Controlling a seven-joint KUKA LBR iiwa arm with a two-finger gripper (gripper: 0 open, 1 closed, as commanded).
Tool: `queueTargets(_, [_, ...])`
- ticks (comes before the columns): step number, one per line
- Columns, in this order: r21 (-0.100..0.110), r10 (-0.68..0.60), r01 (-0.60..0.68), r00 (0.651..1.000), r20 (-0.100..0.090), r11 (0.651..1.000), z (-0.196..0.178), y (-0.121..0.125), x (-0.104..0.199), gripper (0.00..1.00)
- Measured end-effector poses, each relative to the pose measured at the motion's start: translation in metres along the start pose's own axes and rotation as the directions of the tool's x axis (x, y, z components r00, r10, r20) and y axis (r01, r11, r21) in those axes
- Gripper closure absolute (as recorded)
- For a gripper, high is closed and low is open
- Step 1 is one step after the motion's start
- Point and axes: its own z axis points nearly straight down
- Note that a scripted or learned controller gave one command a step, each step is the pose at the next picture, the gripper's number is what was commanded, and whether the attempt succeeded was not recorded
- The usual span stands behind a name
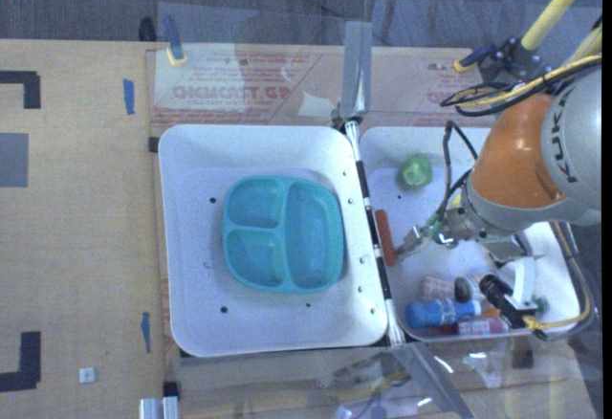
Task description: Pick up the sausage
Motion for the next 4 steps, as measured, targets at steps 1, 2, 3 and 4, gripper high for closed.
queueTargets(1, [0.015, 0.152, -0.152, 0.988, -0.004, 0.988, -0.043, -0.052, 0.004, 0.00])
queueTargets(2, [0.008, 0.278, -0.278, 0.961, -0.001, 0.961, 0.001, -0.042, 0.004, 0.00])
queueTargets(3, [0.002, 0.280, -0.280, 0.960, 0.002, 0.960, 0.001, 0.012, -0.007, 0.00])
queueTargets(4, [0.005, 0.179, -0.179, 0.984, 0.001, 0.984, 0.001, 0.037, -0.009, 0.00])
